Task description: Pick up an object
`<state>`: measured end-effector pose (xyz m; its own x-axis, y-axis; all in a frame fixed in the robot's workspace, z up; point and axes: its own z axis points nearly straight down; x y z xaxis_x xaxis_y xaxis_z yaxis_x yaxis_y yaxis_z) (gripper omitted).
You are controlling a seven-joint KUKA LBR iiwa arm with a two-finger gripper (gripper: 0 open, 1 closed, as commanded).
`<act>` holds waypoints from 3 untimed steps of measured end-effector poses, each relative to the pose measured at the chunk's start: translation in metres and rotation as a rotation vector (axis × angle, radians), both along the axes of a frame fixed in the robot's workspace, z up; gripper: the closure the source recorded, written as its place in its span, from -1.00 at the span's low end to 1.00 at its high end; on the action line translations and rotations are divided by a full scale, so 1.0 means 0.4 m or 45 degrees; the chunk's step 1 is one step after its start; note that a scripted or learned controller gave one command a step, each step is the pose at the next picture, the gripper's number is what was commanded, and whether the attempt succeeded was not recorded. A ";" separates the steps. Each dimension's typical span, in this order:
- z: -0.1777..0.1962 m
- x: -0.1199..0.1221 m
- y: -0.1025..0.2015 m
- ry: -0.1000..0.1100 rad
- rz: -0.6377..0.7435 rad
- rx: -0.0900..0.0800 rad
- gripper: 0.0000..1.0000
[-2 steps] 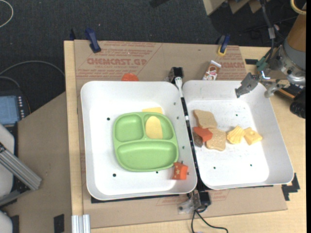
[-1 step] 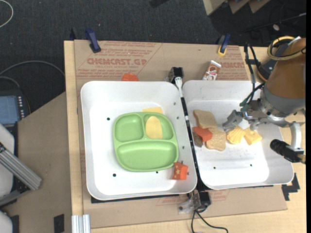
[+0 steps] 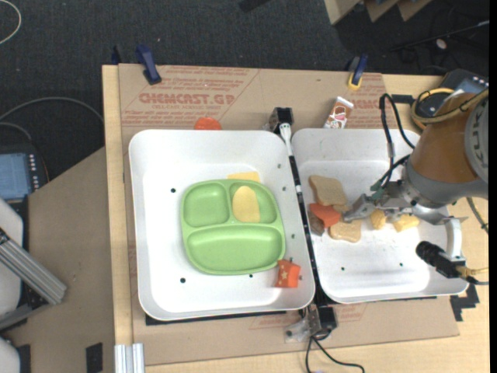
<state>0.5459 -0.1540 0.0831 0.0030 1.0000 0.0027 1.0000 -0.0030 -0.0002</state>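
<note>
Where the right bin (image 3: 365,282) holds a loose cluster of small food-like items, several candidates for picking are seen: a tan toast-shaped piece (image 3: 328,189) at the upper left of the cluster, an orange-red piece (image 3: 324,214) just below it, a pale beige piece (image 3: 346,232) beside that, and two yellow bits (image 3: 396,222) further right. The claw (image 3: 371,205) is lowered into this cluster from the right, at the edge of the yellow bits and close to the beige piece. How far it is parted cannot be told, nor whether anything is gripped. A green divided plate (image 3: 231,243) is seen in the left bin (image 3: 155,208), with a yellow piece (image 3: 246,203) in its upper right compartment. A small orange block (image 3: 288,274) lies by the plate's lower right corner.
</note>
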 end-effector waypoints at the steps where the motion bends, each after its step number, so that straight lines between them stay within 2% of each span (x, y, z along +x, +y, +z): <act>1: 0.038 0.006 -0.002 -0.010 0.002 -0.006 1.00; 2: 0.198 0.093 0.097 -0.011 0.011 -0.004 1.00; 3: 0.316 0.029 0.248 -0.006 0.012 -0.001 1.00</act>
